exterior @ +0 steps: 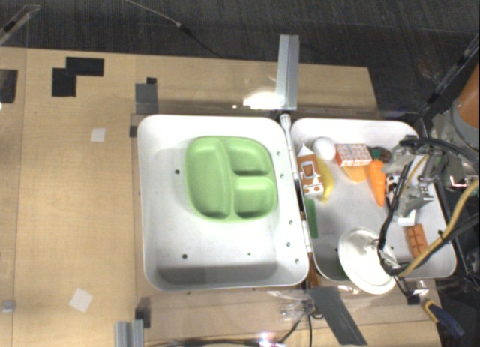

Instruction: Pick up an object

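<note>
The right bin (352,210) holds several small objects. A brown carton (307,168) and a yellow piece (327,180) lie by its left wall, with a white bottle (324,147) behind them. A red-and-white box (352,155) and an orange carrot (376,180) lie toward the back. A white bowl (365,252) sits at the front, and a brown waffle-like block (417,238) lies at the right. My gripper (409,195) hangs over the bin's right side, between the carrot and the brown block, wrapped in cables. Nothing shows in its grasp.
The left bin (165,255) holds a green divided plate (229,177). A green stick (311,220) lies along the wall between the bins. A metal post (288,72) stands behind them. Black and yellow cables (420,259) drape over the right bin's front right corner.
</note>
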Motion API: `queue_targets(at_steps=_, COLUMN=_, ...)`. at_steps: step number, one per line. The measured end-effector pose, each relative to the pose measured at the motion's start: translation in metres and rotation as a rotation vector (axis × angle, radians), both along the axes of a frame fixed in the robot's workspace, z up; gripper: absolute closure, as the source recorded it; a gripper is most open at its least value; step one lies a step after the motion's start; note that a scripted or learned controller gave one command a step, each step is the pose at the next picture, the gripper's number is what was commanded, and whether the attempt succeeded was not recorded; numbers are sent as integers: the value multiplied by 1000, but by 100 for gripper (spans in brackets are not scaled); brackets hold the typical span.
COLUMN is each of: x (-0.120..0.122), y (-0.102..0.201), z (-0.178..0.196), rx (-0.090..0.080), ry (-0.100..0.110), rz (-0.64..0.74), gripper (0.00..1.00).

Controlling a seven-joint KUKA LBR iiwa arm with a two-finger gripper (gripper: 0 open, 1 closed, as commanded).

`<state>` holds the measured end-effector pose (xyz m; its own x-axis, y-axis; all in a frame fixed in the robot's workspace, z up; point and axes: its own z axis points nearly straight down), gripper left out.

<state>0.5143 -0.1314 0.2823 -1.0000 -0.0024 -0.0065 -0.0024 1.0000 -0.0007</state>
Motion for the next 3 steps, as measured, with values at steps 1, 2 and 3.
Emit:
queue_targets(at_steps=1, x=20, y=-24, z=-129, rx=2, ry=8, rz=24, gripper=0)
queue_targets(at_steps=2, x=51, y=-36, z=-185, rx=-2, ry=-7, rz=13, gripper=0)
queue_targets(at_steps=3, x=25, y=20, z=-173, rx=-2, ry=-6, rz=339, gripper=0)
